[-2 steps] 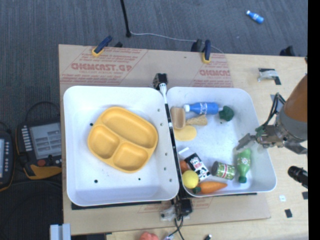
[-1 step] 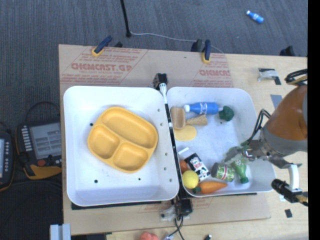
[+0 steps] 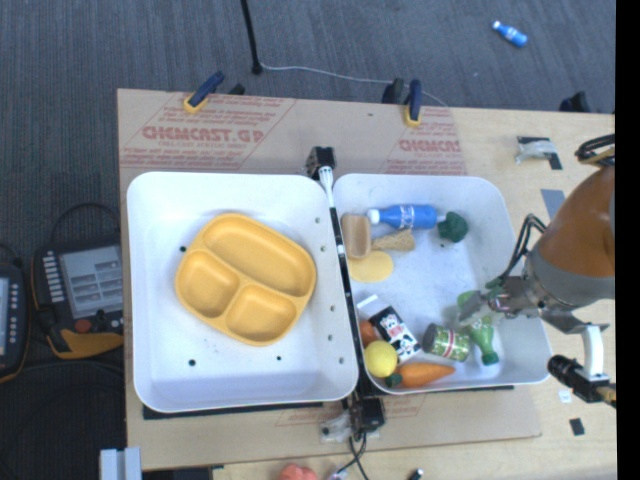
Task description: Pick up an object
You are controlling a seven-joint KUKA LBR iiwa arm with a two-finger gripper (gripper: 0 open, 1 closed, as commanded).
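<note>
arm (image 3: 580, 243) reaches in from right, wrist low over right bin (image 3: 480, 193) | end effector (image 3: 487, 308) above green toy (image 3: 484, 336), beside can (image 3: 446, 343) | finger state: cannot tell

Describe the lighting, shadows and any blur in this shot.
Camera view: even, soft overhead light; the white bins look bright with little glare; the yellow tray casts only a faint shadow; the arm at the right edge looks soft and blurred, while the blue bottle and carrot stay fairly sharp.
</note>
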